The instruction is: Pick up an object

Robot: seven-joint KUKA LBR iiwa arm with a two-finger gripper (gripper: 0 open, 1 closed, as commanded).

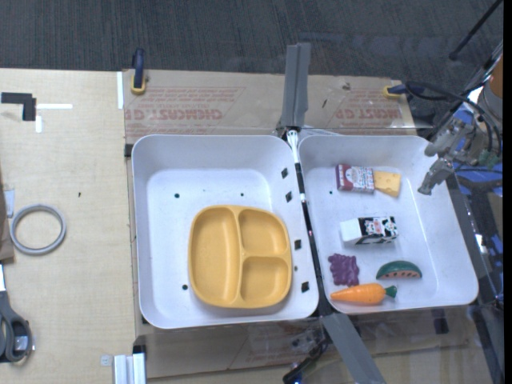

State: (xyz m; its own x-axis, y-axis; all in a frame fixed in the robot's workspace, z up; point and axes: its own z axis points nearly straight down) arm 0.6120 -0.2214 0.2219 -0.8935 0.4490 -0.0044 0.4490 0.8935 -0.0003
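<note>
Currently, contents are listed from the left of the camera view to the right.

Bench, left margin: a grey tape ring (pixel 37 229) lies flat on the wood, well apart from both bins.

Left bin (pixel 152 238): holds one yellow divided plate (pixel 239 256), three compartments, nothing in them.

Right bin (pixel 448 254): holds all the small candidate objects.

Lower row: purple grapes (pixel 345 269); just beside them, an orange carrot (pixel 362 294) with its long axis running left to right along the near wall; then a watermelon slice (pixel 398 271).

Middle: a black-and-white milk carton (pixel 369 230) on its side, long axis left to right.

Upper row: a red-and-white packet (pixel 354 178) touching a yellow cheese wedge (pixel 388 183) on its right.

Gripper (pixel 432 181): at the right bin's upper right wall, on the end of the arm entering from the right. Finger state: cannot be determined; the tip is small and blurred against the rim. Nothing is visible in its grasp.

Governing relation: every object lies to the left of the gripper. The cheese wedge is nearest, almost level with the tip; the packet lies just beyond it on the same line. The carton, grapes, carrot and watermelon slice lie left and toward the near wall.

Judgement: the shortest approach would be a leftward travel and descent onto the cheese wedge. Its contact with the packet may cause both to shift.
</note>
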